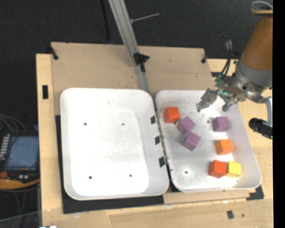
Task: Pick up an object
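Observation:
Several small blocks lie in the right bin (242, 182). An orange cube (171, 114) sits at the bin's left, with two purple cubes (185, 125) (191, 140) just below it. A third purple cube (221, 123) rests toward the right, above an orange cube (223, 147). Near the front right, a red-orange cube (218, 168) touches a yellow cube (234, 168). My gripper (215, 102) hangs over the bin's back part, fingers spread open with nothing between them, above and left of the right purple cube.
The left bin (107, 141) lies beside the right one, with black clips along the shared edge. A slanted metal pole (127, 30) rises behind the bins. A teach pendant (16, 156) lies off the bench at the left.

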You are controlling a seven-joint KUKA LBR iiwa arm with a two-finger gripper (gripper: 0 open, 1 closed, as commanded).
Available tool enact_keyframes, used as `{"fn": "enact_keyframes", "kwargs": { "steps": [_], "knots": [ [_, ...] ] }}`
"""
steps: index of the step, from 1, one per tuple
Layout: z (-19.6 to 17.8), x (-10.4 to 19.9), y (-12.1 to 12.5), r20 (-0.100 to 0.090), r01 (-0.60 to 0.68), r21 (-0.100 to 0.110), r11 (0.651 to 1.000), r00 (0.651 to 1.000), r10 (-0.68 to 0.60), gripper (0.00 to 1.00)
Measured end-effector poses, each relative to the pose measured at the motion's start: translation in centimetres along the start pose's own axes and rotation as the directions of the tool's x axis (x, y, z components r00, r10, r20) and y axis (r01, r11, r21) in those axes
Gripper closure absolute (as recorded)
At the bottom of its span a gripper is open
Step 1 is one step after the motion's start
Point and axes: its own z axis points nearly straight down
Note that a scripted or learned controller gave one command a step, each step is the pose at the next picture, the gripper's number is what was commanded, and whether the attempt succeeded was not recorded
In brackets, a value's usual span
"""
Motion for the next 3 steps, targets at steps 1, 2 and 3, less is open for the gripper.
{"fn": "enact_keyframes", "kwargs": {
  "steps": [1, 2, 3],
  "knots": [
    [0.0, 0.0, 0.0, 0.000, -0.001, -0.001, 1.000, 1.000, 0.001, 0.00],
    [4.3, 0.2, 0.4, 0.003, -0.004, 0.003, 1.000, 1.000, 0.004, 0.00],
    [8.8, 0.3, 1.0, 0.002, -0.008, 0.005, 1.000, 1.000, 0.008, 0.00]
  ]
}}
